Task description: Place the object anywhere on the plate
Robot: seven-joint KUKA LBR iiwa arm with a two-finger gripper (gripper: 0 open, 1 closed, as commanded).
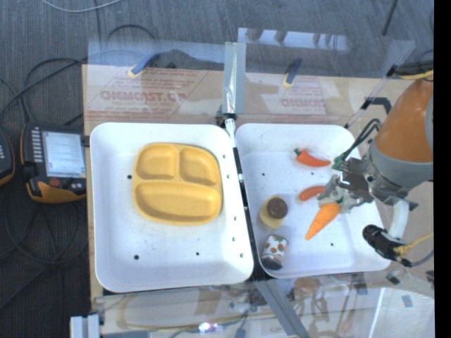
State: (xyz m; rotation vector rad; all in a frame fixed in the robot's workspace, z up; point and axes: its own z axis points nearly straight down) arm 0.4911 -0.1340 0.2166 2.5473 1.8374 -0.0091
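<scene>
Just below my gripper (pixel 343 189) lies the big carrot (pixel 322 220), touching its tip; I'm at the grasp step, finger state unclear. Next: lift, carry far left to the plate (pixel 177 182).

Grey carpet floor (pixel 42 55) – loose black cables (pixel 28 76), cardboard-topped bench (pixel 162 101)
</scene>
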